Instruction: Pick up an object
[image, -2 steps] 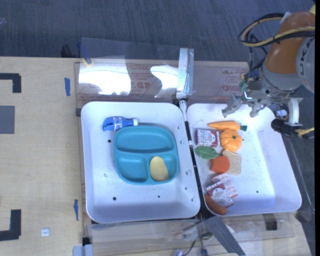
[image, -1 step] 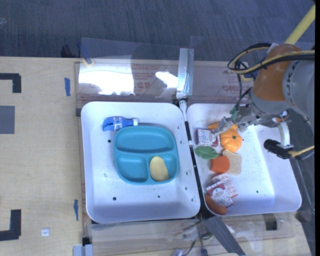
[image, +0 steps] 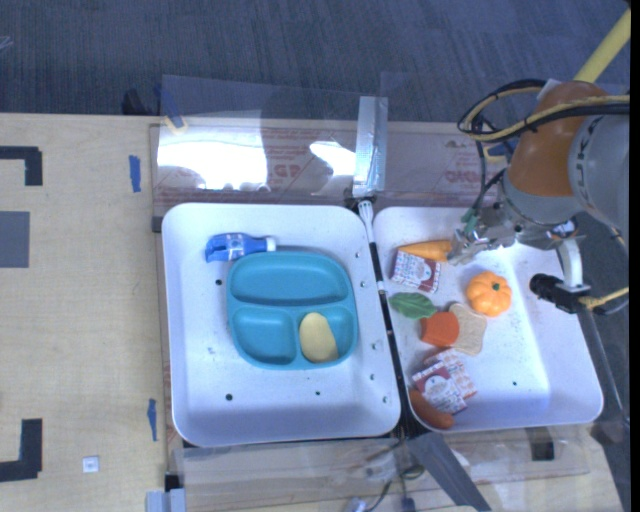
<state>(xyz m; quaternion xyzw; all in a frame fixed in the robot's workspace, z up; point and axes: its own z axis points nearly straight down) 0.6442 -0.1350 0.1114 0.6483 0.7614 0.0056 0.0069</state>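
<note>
my gripper (image: 470, 243) low in the right bin (image: 560, 385), beside the orange wedge (image: 425, 249), finger state i can't tell, pumpkin (image: 489, 293) near

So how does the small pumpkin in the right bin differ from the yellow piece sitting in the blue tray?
The pumpkin is orange, ribbed and round; the yellow piece is pale, smooth and egg-shaped. The pumpkin rests directly on the right bin floor, while the yellow piece sits in a lower compartment of the blue tray in the left bin. The pumpkin lies close to the gripper; the yellow piece is far from it. Both look like toy food, alike in size.
</note>
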